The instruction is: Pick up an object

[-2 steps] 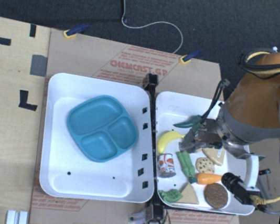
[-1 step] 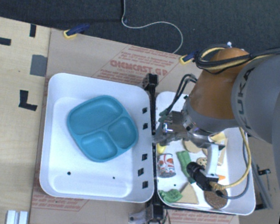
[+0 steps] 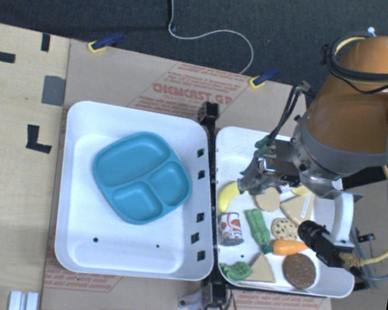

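The right bin [image 3: 237, 139] holds several toy food items: a yellow banana [image 3: 228, 195], a small red and white can [image 3: 230, 228], a green pickle [image 3: 258, 228], a cookie [image 3: 284, 228], an orange carrot [image 3: 289, 247], a brown round patty [image 3: 299, 270], a tan wedge [image 3: 263, 268] and a green leafy piece [image 3: 236, 271]. My gripper [image 3: 258, 178] hangs low over the upper middle of this bin, just right of the banana, beside a pale round item [image 3: 269, 200]. The wrist body hides much of it.
The left bin [image 3: 89, 122] holds a blue divided plate [image 3: 142, 176]. A black divider with clips [image 3: 205, 189] runs between the bins. The arm's large orange and grey body [image 3: 361, 105] overhangs the right bin's far right part. A white cable [image 3: 199, 37] lies behind the bins.
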Action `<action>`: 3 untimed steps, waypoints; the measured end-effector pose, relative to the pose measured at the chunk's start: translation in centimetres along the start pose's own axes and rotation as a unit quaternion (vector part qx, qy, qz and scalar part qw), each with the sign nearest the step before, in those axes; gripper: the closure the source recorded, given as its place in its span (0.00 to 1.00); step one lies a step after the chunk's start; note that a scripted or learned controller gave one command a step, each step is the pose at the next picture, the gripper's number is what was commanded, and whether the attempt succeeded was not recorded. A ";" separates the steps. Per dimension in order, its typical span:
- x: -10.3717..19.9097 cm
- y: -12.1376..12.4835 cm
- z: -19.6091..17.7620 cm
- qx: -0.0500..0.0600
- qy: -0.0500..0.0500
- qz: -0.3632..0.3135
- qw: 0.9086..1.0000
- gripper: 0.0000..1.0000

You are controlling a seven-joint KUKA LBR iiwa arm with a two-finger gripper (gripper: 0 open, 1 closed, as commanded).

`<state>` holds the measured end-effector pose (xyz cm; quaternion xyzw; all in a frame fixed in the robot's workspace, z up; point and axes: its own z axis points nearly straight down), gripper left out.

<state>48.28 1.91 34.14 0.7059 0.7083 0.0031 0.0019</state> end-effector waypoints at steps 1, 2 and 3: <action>6.9 0.2 -4.8 0.002 0.000 -0.003 1.000 1.00; 6.1 0.2 -8.6 0.002 -0.001 0.001 1.000 1.00; 6.1 0.2 -9.4 0.005 -0.001 0.000 1.000 1.00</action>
